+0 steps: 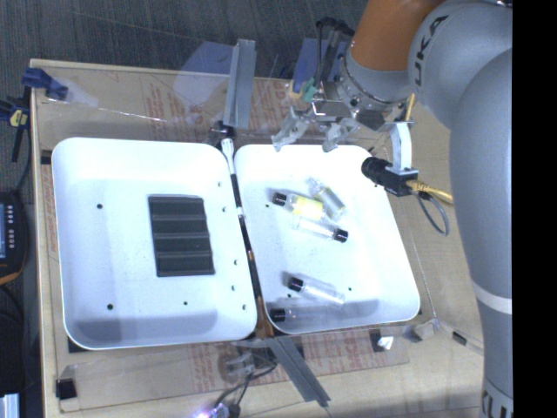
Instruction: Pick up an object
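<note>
Overhead, the grey KUKA arm with its orange band (387, 24) reaches in from the right and bends down toward the far rim of the right shallow white plastic bin (396, 268). Its two-finger metal gripper (309, 138) hangs just above that far edge, near the bin's back-left corner, with the wrist pointing downward.

The fingers (287, 133) are spread moderately apart, splayed outward, and nothing sits between them; they touch no object.

Inside the right bin lie several small clear plastic tubes with black caps. One clear tube with a yellow insert (300, 204) lies near the middle of the bin's far half, with a crumpled clear tube (326, 195) just beside it on the right. A third clear tube with a black end (322, 229) lies just in front of them. Closer to the near rim rests another clear black-capped tube (313, 289), well apart from the cluster, and a small dark-capped piece (278, 314) sits at the near-left corner.

The left shallow white bin (87, 233) has a smooth, glossy floor bearing a flat, dark grey ribbed rectangular block (181, 235) near its centre. Both bins rest side by side on a tan bench board (113, 85).
</note>
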Controlling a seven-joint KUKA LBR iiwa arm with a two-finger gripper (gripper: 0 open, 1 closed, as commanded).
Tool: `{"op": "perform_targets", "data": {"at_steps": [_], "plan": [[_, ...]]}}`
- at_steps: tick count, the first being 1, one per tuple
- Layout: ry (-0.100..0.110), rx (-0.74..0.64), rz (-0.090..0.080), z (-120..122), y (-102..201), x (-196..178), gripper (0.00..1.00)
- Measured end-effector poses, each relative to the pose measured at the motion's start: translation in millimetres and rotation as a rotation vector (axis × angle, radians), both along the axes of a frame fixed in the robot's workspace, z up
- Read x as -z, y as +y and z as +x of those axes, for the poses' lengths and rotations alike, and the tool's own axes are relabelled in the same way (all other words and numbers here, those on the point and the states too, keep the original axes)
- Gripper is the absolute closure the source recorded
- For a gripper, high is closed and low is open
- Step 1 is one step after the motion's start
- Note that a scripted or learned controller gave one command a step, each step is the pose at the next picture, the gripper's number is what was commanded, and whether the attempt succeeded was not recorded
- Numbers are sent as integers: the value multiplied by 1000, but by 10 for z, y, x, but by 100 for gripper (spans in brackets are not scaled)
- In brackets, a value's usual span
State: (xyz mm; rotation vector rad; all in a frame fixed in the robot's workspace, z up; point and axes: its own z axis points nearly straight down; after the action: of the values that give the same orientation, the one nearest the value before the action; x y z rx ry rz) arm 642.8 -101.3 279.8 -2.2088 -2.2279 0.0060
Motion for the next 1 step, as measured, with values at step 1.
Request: {"op": "perform_targets", "data": {"at_steps": [1], "plan": [[0, -22, -1, 48, -709, 1581, 0]]}}
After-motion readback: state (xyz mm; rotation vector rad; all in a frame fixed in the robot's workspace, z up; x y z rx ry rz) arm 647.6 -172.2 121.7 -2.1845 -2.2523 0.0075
